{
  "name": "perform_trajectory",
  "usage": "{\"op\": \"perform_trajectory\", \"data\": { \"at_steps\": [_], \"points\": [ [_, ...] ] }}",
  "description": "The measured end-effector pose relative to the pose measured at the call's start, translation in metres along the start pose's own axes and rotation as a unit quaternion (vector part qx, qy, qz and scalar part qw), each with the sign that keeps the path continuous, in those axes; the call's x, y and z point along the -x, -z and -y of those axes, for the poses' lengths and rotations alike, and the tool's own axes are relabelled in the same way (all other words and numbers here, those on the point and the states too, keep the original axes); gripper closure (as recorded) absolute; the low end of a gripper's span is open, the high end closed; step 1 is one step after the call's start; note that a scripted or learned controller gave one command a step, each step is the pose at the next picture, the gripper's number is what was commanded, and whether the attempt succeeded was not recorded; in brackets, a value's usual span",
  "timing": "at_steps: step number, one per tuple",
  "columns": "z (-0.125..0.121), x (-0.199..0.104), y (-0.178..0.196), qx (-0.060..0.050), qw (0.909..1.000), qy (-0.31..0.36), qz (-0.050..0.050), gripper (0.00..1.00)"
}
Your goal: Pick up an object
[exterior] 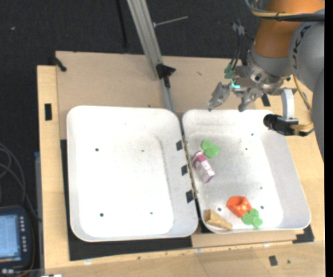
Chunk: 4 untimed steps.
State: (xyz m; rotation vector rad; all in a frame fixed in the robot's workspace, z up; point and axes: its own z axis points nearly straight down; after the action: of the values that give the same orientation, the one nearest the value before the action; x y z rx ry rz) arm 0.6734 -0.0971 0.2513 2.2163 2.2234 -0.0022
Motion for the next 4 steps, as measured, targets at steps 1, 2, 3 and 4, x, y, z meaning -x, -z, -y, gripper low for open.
{"op": "perform_trajectory", "data": {
  "at_steps": [1, 2, 3, 4],
  "points": [
    [0.0, 0.0, 0.0, 0.0, 1.0, 0.0, 0.0, 0.0],
    [0.003, 0.007, -0.044, -0.002, 1.0, -0.002, 0.0, 0.0],
    [0.01, 0.012, -0.089, -0.002, 1.0, -0.003, 0.0, 0.0],
    [0.011, 0.014, -0.152, -0.002, 1.0, -0.004, 0.0, 0.0]
  ]
}}
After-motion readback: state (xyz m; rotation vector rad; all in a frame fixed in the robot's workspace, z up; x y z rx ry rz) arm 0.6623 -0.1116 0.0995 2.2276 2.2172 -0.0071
